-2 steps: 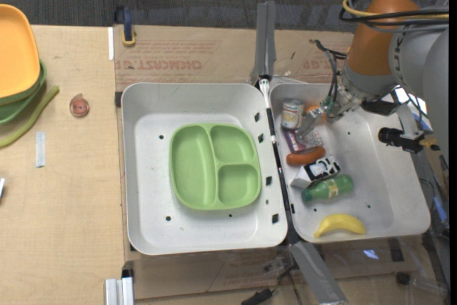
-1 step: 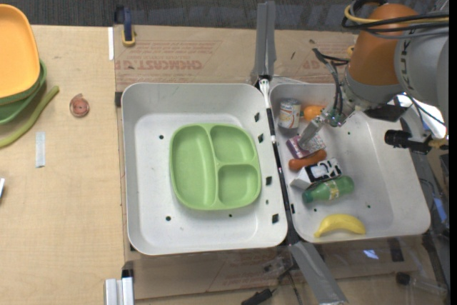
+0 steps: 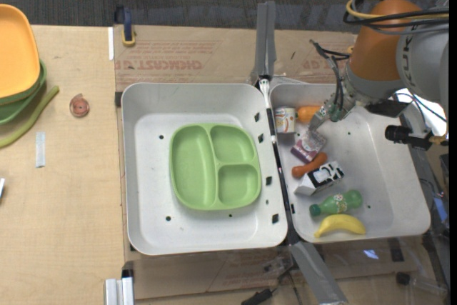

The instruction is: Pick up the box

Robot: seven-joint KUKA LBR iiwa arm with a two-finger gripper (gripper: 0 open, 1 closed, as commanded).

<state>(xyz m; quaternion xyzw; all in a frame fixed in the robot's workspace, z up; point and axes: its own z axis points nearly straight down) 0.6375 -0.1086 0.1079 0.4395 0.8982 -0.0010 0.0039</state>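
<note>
Box [image 3: 323, 176] first: I see it lying in the right bin [image 3: 400, 214], a small black-and-white carton tilted on its side, near the bin's left wall and about midway down. An orange carrot-like piece [image 3: 308, 166] lies just above it, touching or nearly so, and a purple-wrapped item [image 3: 307, 147] sits above that. Below the box I have a green bottle [image 3: 335, 203] on its side, and below that a yellow banana [image 3: 340, 226] close to the bin's near rim. Toward the far-left corner stands a small can [image 3: 285, 119] with an orange fruit [image 3: 308, 113] beside it.

From my seat the gripper [image 3: 327, 113] hangs over the far part of the right bin, just right of the orange fruit and well apart from the box. I cannot tell how its tool is set. Nothing is visibly held. The arm [image 3: 382, 46] comes in from the right, its orange band above the wrist.

The left bin [image 3: 143, 153] holds a green divided plate [image 3: 215, 166]. On the bench [image 3: 71, 211] at far left sit stacked orange and green plates [image 3: 18, 75].
</note>
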